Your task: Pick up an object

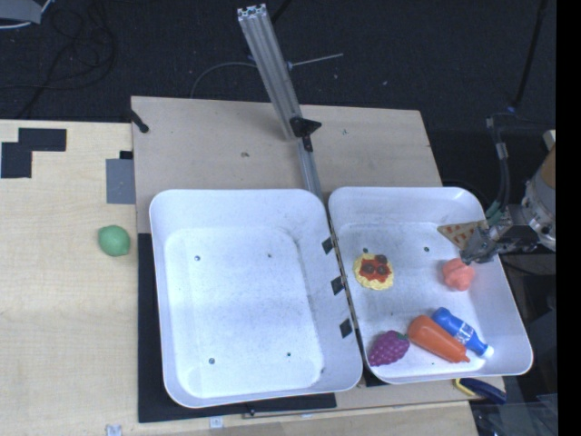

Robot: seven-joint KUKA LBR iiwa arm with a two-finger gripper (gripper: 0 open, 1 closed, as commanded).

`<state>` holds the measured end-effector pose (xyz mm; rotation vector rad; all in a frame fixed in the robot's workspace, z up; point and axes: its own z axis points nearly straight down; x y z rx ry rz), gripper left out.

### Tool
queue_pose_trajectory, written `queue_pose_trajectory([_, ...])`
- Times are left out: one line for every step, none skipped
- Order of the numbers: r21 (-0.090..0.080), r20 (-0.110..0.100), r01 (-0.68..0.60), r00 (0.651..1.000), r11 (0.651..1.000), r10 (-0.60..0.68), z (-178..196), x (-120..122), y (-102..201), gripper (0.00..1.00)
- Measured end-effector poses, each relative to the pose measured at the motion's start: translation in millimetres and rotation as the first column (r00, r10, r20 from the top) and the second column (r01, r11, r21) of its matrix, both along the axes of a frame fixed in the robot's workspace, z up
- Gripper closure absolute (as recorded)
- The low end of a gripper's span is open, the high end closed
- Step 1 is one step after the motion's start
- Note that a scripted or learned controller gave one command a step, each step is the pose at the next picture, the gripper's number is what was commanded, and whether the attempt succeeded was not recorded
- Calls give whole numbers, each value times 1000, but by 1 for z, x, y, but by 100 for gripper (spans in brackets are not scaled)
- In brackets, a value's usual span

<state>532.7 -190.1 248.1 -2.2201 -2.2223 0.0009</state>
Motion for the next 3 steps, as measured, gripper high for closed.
queue_pose_trajectory([1, 0, -2, 1000, 1000, 2, -10, 4, 46, 100])
queue_pose_trajectory([0, 0, -2, 1000, 1000, 2, -4, -4, 95, 100])
queue_pose_trajectory([1, 0, -2, 1000, 1000, 2, -5, 4, 142, 100])
